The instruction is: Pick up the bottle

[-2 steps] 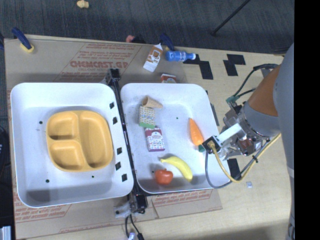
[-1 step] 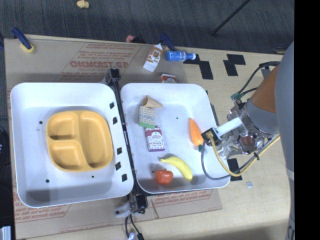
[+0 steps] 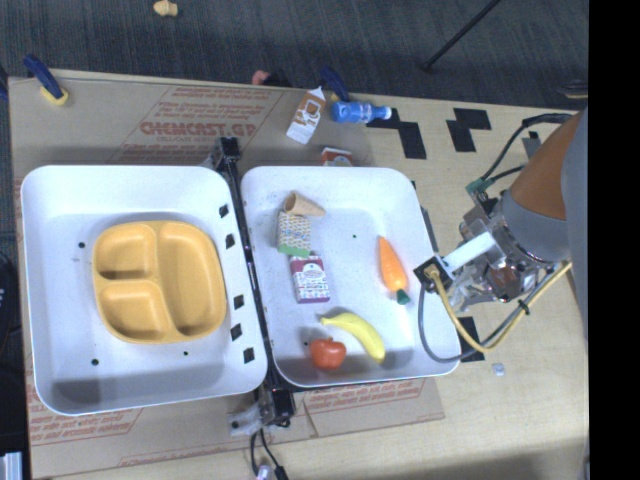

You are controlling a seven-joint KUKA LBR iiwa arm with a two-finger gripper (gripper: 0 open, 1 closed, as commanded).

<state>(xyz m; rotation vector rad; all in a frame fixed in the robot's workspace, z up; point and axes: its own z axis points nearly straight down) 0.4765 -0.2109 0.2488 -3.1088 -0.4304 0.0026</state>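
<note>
A small blue bottle [image 3: 353, 113] lies on its side on the bench, behind the far rim of the right bin [image 3: 424, 226] and outside both bins. My gripper [image 3: 483, 280] hangs at the right, just beyond that bin's right rim and above the bench, with yellow and black cables looped under it. It is well away from the bottle, toward the near right. Nothing shows in the gripper.
The right bin holds a patterned carton [image 3: 296, 224], a dark red pack [image 3: 312, 279], a carrot [image 3: 392, 265], a banana [image 3: 358, 334] and a tomato [image 3: 327, 354]. A yellow divided plate [image 3: 160, 279] lies in the left bin [image 3: 45, 193]. A small milk carton [image 3: 306, 116] lies beside the bottle.
</note>
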